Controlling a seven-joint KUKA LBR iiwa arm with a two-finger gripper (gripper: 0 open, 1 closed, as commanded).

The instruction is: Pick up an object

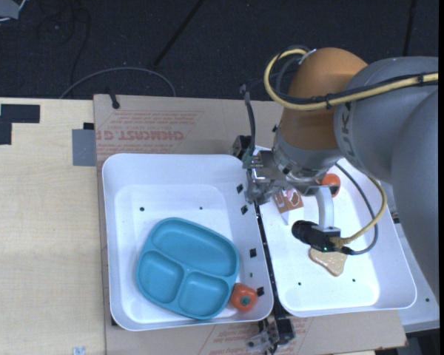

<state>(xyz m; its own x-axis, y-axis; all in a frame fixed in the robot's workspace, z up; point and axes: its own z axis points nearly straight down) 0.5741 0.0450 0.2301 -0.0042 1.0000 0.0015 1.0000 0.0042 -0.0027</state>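
Claw (260,186) position: low over the shared divider between the two white bins, toward the far half of that divider, at the end of the grey arm (385,117) that enters from the right. State of the claw: cannot be told, since the wrist and its orange band cover it from above. No item is seen in its grasp.

Camera view, left bin (112,235):
- One blue three-compartment plate (186,268) lies flat on the floor, turned at an angle and filling most of the near half.
- One small orange-red round item (243,298) sits in the near right corner, touching the plate's rim and just beside the divider.

Camera view, right bin (374,276):
- One tan flat piece (328,262) lies on the floor near the centre, well apart from the near edge.
- One orange item (330,182) sits toward the far edge, partly hidden by the arm.
- One small brown-and-white item (288,199) lies near the far left corner, just beside the claw; whether the two touch cannot be told.

Both bins rest on a cardboard sheet (170,124) laid on the pale wooden bench (37,235).
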